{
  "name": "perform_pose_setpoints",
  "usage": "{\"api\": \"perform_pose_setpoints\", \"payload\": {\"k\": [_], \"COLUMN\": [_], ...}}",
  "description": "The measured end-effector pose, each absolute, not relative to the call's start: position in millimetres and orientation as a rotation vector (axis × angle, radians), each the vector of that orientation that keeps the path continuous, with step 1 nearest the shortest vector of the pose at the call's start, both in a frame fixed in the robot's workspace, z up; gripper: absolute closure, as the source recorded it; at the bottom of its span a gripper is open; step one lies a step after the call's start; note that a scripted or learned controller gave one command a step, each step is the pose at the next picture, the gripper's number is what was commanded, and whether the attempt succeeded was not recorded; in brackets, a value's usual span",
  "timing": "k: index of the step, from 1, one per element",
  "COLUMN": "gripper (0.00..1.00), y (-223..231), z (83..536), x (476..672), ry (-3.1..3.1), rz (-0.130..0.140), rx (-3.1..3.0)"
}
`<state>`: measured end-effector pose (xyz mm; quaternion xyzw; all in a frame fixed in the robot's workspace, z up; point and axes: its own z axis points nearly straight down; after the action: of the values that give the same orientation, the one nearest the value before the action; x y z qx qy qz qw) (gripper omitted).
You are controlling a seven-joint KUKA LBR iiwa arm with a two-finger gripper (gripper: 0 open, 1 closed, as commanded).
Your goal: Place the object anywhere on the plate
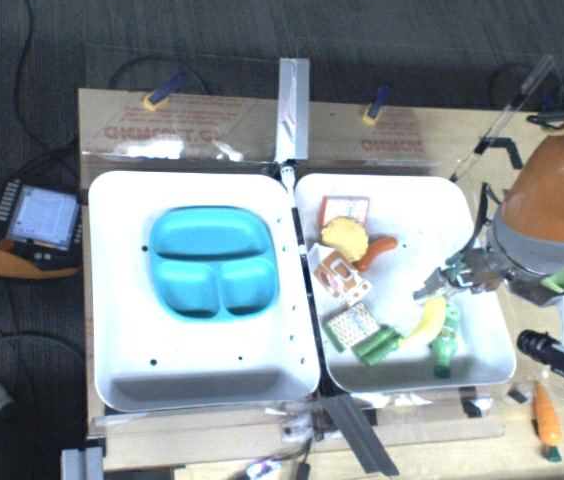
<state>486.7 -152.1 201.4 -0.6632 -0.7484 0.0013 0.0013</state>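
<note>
Two white bins were seen side by side on the bench. A blue three-compartment plate [212, 260] was seated in the left bin [122, 368], nothing on it. Toy food was clustered in the right bin [482, 368]: a small red-and-white box [345, 209] at the top, a yellow lumpy piece [345, 236] just below it, an orange carrot-like piece [380, 249] touching that, a red-and-white printed carton [341, 275] under those, a pale checkered packet [351, 324], a green piece [376, 345] beside it, a yellow banana [429, 319] and a green bottle [444, 345] to the right. Print on the cartons was too small to be read.

The gripper [440, 283] was positioned low in the right bin, just above the banana's upper end; no object was seen between its fingers, and whether they were spread or closed could not be told. All objects were still in the right bin, well apart from the plate.

Red lettering was visible on the cardboard sheet [192, 128] behind the bins, mirrored/upside down and not legible. A handheld unit with a lit screen [37, 223] was lying on the floor at left; its display text was unreadable. An orange carrot [548, 423] was lying outside the bins at lower right
</note>
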Motion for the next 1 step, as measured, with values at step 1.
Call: {"api": "perform_pose_setpoints", "payload": {"k": [1], "gripper": [1.00], "y": [-223.1], "z": [170.5], "x": [483.0], "ry": [-2.491], "rz": [0.005], "rx": [-1.911]}}
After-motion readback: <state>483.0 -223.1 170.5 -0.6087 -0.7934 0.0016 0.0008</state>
